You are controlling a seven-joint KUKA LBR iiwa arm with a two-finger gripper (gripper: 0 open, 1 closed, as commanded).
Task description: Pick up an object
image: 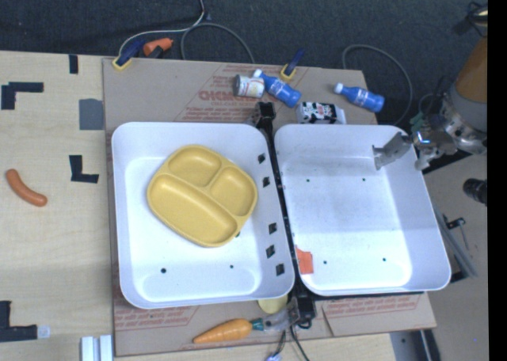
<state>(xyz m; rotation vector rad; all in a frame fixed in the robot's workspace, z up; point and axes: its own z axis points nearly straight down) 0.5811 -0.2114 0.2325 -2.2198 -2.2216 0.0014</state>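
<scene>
Arm at right bin's far-right rim; nothing seen betw. fingers.
Near edge: carrot (223, 331) on cardboard below bins. Left bin (131, 193): yellow divided plate (203, 194). Right bin (412, 217): red tag (304, 260) at near-left corner. Gripper (404, 150) over far-right rim, jaws apart, touching no object. Far side: blue bottles (282, 90), (360, 97); labels and red cardboard print unreadable.

A yellow divided plate (203, 193) lies in a white bin (131, 272); an orange carrot (223, 331) sits outside.
</scene>
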